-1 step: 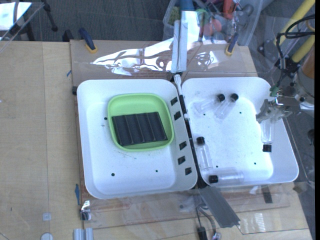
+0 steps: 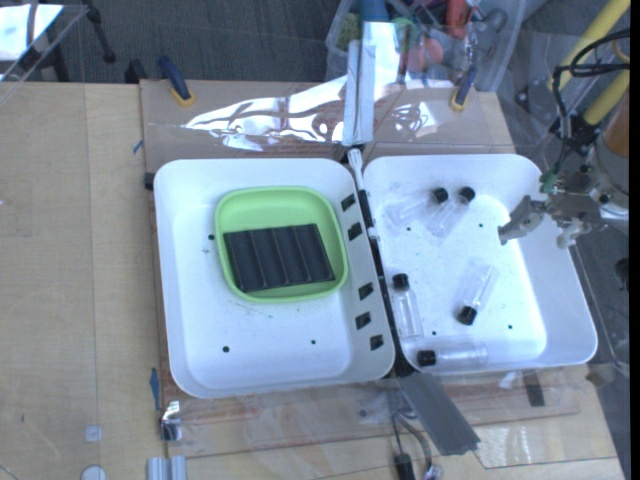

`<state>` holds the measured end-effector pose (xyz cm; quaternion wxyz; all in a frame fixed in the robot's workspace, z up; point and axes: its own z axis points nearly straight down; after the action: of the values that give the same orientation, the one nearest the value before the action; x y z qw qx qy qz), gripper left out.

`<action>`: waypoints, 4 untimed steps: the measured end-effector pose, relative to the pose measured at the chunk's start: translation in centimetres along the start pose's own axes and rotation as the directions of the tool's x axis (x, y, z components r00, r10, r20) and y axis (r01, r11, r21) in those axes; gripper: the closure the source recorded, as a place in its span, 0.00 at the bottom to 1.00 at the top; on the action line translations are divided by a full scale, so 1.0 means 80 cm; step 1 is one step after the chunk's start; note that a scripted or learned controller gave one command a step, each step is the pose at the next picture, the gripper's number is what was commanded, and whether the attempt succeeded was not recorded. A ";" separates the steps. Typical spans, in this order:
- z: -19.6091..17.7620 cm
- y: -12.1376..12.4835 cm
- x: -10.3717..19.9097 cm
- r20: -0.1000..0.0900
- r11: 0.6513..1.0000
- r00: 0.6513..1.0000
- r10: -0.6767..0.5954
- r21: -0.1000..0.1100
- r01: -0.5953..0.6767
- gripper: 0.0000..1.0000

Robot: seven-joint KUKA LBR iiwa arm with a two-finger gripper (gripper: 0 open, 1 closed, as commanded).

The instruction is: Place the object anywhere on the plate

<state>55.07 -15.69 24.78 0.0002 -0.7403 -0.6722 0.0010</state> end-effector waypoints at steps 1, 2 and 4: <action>0.000 0.018 -0.080 0.002 1.000 1.000 -0.020 -0.004 0.020 0.00; -0.128 0.036 -0.071 0.000 1.000 1.000 -0.029 -0.003 0.029 0.00; -0.234 0.153 -0.061 0.000 0.988 0.988 0.152 -0.005 -0.152 0.00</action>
<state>66.78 -21.73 43.49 -0.0020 -0.7895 -0.6138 -0.0004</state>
